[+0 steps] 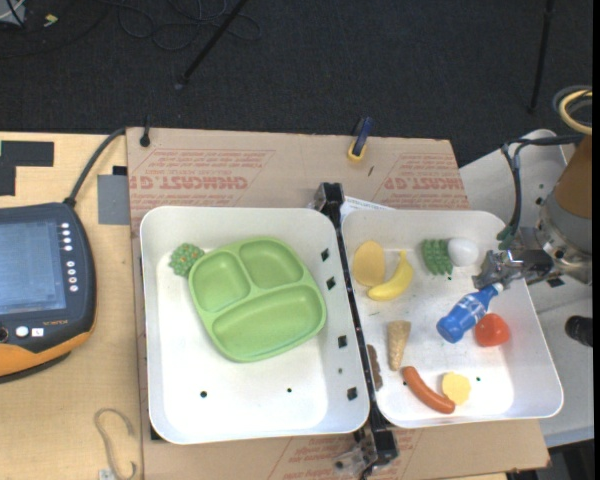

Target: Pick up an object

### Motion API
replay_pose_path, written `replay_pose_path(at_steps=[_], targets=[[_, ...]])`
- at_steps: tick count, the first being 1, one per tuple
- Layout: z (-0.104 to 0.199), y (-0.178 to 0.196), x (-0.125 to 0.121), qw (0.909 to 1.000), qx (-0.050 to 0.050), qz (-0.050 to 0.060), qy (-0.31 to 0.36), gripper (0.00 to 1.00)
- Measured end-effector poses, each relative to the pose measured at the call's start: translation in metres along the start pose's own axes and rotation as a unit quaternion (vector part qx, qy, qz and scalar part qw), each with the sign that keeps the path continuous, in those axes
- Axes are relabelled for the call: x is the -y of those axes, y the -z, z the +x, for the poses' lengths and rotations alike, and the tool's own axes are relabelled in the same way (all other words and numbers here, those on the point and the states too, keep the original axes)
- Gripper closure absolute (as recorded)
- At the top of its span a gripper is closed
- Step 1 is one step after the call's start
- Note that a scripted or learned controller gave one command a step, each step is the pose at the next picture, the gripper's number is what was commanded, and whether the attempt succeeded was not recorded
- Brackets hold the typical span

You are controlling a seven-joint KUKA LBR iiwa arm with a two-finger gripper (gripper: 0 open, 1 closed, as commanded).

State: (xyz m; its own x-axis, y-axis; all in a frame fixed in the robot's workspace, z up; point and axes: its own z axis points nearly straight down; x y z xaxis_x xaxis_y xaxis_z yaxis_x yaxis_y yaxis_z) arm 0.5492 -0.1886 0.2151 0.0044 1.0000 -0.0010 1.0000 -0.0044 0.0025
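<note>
The gripper [500, 266] is poised over the blue plastic bottle's [464, 314] upper end for grasping; its spread cannot be told.

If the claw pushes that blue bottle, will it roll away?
Probably a little. The blue bottle lies on its side and looks round, so it may roll. The red tomato right beside it would likely stop it. It looks like light toy plastic, maybe slippery.

The cardboard sheet [280, 168] under the bins bears upside-down red print, seemingly "CHEMCAST", twice.
</note>
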Motion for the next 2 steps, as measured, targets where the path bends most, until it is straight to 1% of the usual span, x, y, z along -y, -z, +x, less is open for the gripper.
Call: replay_pose_path(at_steps=[1,2], targets=[[-0.001,0.013,0.000,1.0000,-0.001,0.002,0.001,1.00],[0.054,0.019,0.000,1.0000,-0.002,0.003,0.004,1.00]])
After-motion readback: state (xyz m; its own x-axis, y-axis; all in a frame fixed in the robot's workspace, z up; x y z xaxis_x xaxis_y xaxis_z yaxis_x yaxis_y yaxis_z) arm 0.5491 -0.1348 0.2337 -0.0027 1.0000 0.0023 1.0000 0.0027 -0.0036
